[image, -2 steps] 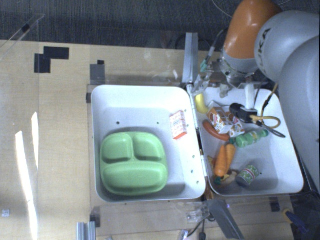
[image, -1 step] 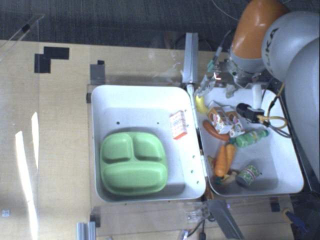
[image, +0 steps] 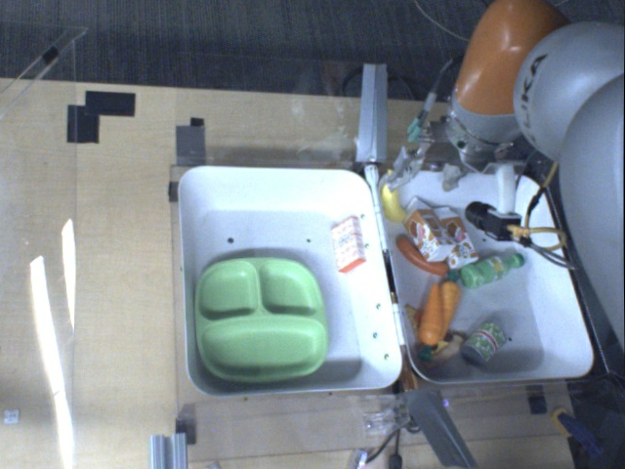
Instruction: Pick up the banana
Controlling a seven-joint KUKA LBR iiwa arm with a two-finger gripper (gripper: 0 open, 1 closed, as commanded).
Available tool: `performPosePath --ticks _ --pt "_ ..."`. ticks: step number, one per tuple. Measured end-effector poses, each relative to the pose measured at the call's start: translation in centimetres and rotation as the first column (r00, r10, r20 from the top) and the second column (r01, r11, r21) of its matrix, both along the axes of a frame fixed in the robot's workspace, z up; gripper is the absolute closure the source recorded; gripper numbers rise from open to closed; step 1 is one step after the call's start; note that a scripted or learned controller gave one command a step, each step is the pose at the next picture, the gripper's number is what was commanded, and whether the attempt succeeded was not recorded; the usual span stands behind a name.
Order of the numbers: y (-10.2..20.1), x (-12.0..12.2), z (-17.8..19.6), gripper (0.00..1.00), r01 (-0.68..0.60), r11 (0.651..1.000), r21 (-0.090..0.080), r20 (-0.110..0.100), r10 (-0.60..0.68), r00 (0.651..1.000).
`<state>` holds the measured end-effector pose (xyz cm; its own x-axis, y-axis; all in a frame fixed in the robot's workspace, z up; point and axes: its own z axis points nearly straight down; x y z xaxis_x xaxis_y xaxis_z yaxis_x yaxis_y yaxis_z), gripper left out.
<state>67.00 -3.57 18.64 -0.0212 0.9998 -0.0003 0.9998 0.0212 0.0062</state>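
Hand (image: 422, 154) just above banana (image: 392, 201) at right bin (image: 557, 330) corner, grip state can't tell; banana soft, curved, light, grab mid-body.

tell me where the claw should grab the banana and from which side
Grip the banana across its narrow middle, coming straight down from above. It lies against the right bin's left wall at the far corner, so only its bin-interior side looks open. The claw hangs just above it.

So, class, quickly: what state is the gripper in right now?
Gripper: cannot be told; it hangs over the banana at the right bin's far left corner.
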Motion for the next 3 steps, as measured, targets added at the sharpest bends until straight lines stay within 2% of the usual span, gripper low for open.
performPosePath --ticks 1,3 --pt "2.5 0.0 -0.1 0.0 -0.048 0.999 0.0 -0.001 0.048 0.999" --pt "1.0 0.0 0.0 0.0 -0.034 0.999 0.001 0.0 0.034 0.999"
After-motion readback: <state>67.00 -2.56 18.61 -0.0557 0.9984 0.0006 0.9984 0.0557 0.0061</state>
